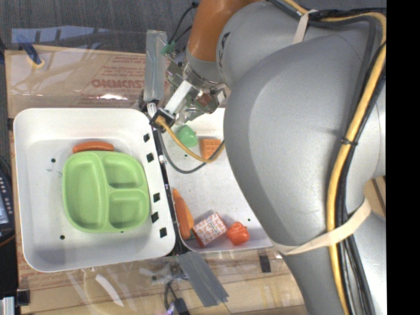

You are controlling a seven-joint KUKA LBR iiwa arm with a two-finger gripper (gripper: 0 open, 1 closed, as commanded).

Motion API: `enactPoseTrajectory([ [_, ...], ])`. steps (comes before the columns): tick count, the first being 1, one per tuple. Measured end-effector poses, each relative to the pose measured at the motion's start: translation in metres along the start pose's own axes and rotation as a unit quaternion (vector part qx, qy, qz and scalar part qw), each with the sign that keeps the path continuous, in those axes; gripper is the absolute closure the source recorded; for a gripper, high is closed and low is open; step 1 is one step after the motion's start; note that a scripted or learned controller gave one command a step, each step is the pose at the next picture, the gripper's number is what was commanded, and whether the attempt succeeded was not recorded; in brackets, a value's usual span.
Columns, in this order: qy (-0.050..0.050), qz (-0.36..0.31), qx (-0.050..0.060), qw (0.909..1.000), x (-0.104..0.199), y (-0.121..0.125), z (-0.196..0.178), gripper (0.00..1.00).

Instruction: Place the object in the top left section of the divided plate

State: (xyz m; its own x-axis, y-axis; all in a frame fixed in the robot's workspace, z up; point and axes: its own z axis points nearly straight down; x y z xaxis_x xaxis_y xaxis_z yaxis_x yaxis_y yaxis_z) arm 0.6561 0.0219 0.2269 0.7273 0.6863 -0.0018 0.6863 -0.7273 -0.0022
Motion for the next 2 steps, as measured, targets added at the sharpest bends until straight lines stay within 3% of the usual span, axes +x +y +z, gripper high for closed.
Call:
enactPoseTrajectory([
  [1, -0.002, 0.142, 0.002, 0.9898, -0.0086, -0.0372, 0.0331, 1.00],
  [2, -0.002, 0.142, 0.002, 0.9899, -0.0085, -0.0374, 0.0330, 0.00],
])
